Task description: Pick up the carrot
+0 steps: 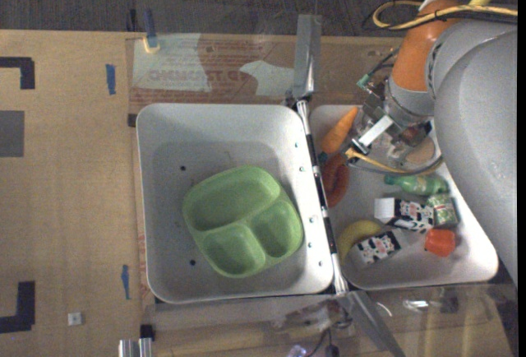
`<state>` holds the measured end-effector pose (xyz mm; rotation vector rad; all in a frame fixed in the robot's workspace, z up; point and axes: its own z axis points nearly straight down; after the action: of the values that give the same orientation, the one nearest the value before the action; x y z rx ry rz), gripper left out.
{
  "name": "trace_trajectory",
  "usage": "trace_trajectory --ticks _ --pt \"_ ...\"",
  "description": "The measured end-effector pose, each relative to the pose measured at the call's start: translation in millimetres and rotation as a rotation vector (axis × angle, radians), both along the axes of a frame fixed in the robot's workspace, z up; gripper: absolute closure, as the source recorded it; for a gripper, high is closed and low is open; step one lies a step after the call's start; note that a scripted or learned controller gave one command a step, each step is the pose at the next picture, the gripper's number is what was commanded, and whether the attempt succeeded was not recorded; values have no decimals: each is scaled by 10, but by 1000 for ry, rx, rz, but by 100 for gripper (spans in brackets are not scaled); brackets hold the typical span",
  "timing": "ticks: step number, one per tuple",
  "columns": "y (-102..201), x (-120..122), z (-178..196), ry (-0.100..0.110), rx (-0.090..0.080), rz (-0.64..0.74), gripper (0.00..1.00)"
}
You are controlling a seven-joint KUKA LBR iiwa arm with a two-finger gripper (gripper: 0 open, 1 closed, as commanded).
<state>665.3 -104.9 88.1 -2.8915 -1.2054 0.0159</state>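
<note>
A brown bench (66,183) with dark floor beyond its top edge bears two white bins side by side; the left bin (164,133) holds a green divided plate (242,220), and the right bin (485,265) holds the clutter you are working in.

The carrot (339,132) lies slanted in the right bin's upper left corner, close against the wall shared with the left bin, its narrow end seemingly pointing up and to the right; just below it sits a reddish-brown round thing (335,178). Lower in the bin you have a green bottle (415,183), two cow-patterned cartons (407,214) (378,247), a yellow fruit (359,230) and a small orange-red thing (441,242).

The claw (393,140) hangs over the upper part of the right bin, just to the right of the carrot and not on it; nothing orange shows in its grip, so judge this the approach, with the grasp not yet made. The next move calls for a shift toward the shared wall, a turn to close across the carrot's width, then a descent; expect little room on the wall side, and the reddish-brown thing crowds the lower end.

The claw's tip is lost under the wrist, so you cannot tell whether it is released or clenched, nor how high it rides above the bin floor; the arm (481,125) covers the bin's right side; whether the carrot touches the reddish-brown thing is unclear, and what that thing is you cannot make out
</note>
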Motion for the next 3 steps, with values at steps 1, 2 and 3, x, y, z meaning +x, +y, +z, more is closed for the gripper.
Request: trace_trajectory --ticks 1,2,3 --pt "16 23 100 -10 -4 5 100" --pt "521 -114 970 -11 -6 -368 100" --pt "609 -390 1230 -9 -4 -170 100"
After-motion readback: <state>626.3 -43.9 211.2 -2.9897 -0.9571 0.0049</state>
